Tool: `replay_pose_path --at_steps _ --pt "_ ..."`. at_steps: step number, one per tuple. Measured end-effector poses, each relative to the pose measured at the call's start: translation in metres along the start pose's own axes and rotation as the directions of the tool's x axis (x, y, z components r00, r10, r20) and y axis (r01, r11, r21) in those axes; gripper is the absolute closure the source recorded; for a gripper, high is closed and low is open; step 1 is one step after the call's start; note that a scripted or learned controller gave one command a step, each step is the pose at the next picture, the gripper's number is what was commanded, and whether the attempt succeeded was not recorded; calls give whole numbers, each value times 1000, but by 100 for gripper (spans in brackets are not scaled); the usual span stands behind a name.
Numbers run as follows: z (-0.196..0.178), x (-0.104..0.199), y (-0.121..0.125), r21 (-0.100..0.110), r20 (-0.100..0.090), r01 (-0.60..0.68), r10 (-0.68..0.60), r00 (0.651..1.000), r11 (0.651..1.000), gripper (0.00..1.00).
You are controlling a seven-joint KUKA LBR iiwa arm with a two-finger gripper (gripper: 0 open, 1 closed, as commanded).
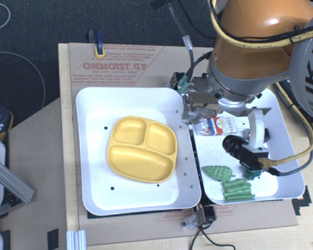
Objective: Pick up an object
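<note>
While the arm [261, 40] leans in from the right, its claw [201, 105] hangs low over the right bin's [287, 139] far-left corner. Whether the claw is open cannot be told. A yellow divided plate [142, 149] lies in the left bin [88, 139].

You can read red lettering, "CHEMCAST GP", on the brown board [120, 65] at the far left; its smaller lines blur.

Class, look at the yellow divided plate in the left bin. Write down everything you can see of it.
The yellow divided plate looks like smooth, slightly glossy plastic, with rounded corners. Raised ridges split it into three compartments: two smaller ones at the far side and one long one at the near side, all bare. It lies flat and upright, turned slightly askew, near the middle of the left white bin, resting on its floor and touching nothing else.
</note>
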State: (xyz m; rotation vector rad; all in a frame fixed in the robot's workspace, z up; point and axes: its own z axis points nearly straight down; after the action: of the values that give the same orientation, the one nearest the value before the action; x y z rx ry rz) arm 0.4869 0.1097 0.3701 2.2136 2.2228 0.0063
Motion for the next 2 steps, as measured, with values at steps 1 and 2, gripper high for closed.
replay_pose_path --at_steps 1,2 --pt "-10 0 1 -2 0 1 -1 1000 1000 100" --pt "-20 1 1 -5 0 2 -2 1000 1000 100"
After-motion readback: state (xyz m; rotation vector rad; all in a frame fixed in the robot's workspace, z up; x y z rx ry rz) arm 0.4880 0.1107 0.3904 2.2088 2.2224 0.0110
